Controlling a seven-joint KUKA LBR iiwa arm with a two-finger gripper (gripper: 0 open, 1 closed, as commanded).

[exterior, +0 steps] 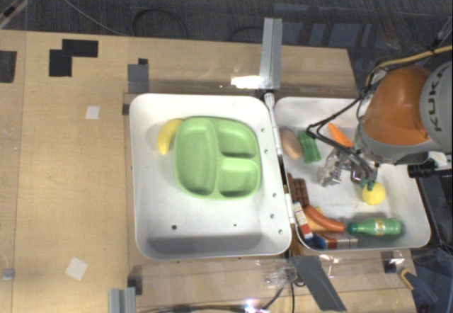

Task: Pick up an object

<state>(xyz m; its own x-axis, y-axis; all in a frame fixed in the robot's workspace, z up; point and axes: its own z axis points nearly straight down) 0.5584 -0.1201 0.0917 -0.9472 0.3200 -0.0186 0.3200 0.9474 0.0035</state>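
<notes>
Nothing is being carried yet, as far as the view is showing, so the picking is still waiting to be done. The arm [400, 110] is reaching in from the right of the frame, and its gripper [347, 168] is hanging low over the middle of the right bin [422, 230]. The metal fingers are blurring together against the white floor, so I cannot tell whether they are apart or together, and nothing is showing between them.

The candidates are all lying in that right bin, ringed around the gripper. A yellow lemon [374, 194] is sitting just beside the gripper, to its lower right, and looks like the closest thing to grab. A green bottle [374, 227] is lying on its side along the bottom edge. A sausage [323, 219] is lying at the lower left, with a chocolate bar [300, 191] just above it against the left wall. A tan potato [290, 143] is resting at the upper left, a small green block [309, 147] just beside it, and an orange carrot [340, 135] is poking out above the gripper, close to the arm. That is making one of each, seven things in all; some smaller bits near the sausage are too jumbled to count.

The left bin [205, 237] is holding two things: one green divided tray [216, 157] and one banana [166, 136] touching its upper left edge. So there are two bins, one arm and one gripper, with the descent, the closing and the lift all remaining.
</notes>
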